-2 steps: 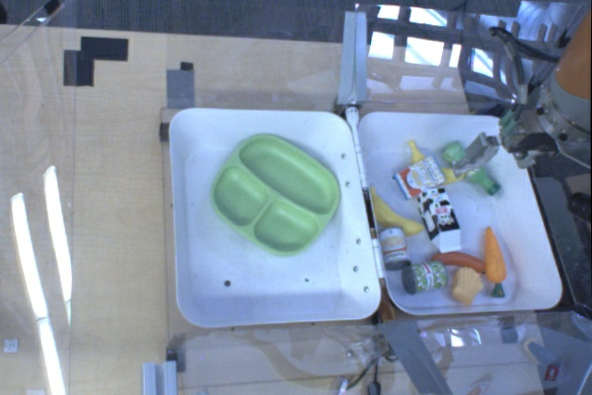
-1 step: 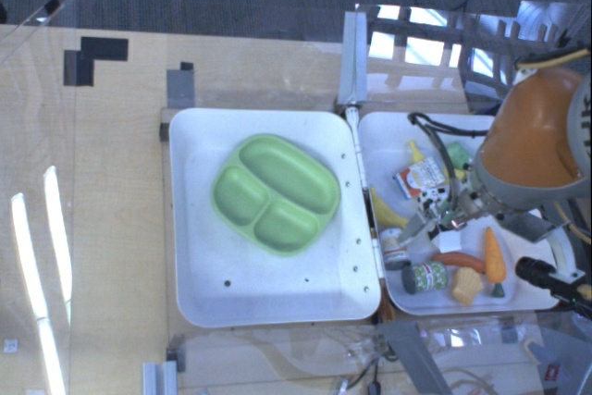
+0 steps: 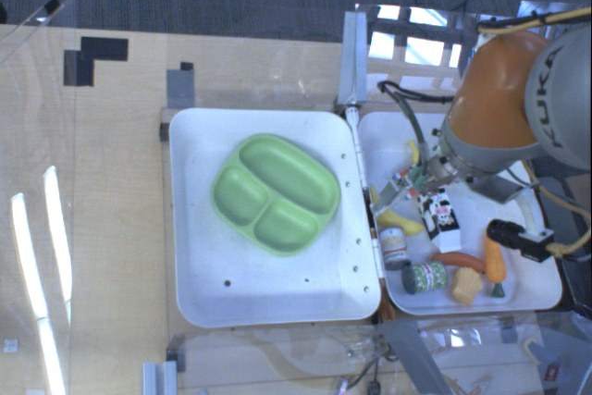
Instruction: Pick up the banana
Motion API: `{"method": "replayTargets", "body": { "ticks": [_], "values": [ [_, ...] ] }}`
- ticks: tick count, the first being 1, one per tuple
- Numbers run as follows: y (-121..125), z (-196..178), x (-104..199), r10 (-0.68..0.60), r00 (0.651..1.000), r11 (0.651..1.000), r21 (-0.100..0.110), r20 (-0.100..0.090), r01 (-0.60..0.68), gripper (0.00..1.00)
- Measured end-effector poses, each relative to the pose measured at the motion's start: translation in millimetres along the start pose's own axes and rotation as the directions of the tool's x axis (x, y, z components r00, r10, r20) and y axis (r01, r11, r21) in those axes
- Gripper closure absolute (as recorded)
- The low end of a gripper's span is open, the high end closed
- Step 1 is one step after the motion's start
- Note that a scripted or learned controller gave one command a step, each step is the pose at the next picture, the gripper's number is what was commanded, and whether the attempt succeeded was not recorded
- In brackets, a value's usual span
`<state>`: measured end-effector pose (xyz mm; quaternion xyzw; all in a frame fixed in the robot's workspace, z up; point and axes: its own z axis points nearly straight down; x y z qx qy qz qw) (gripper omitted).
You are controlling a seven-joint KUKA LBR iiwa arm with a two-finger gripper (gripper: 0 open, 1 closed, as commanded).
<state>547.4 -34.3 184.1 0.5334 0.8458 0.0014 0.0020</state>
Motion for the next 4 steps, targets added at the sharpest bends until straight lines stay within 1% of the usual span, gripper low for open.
{"method": "replayTargets", "body": {
  "ticks": [1, 2, 3, 4],
  "values": [
    [-52.1, 75.7, -63.8, 0.085, 0.996, 0.996, -0.001, 0.002, -0.085, 0.00],
    [-15.4, 95.8, -58.1, 0.040, 0.999, 0.999, -0.007, 0.004, -0.040, 0.00],
    [-12.4, 84.3, -57.9, 0.038, 0.999, 0.999, -0.013, 0.005, -0.038, 1.00],
    [54.0, -0.1, -44.1, 0.255, 0.967, 0.967, 0.000, 0.001, -0.255, 1.00]
  ]
}}
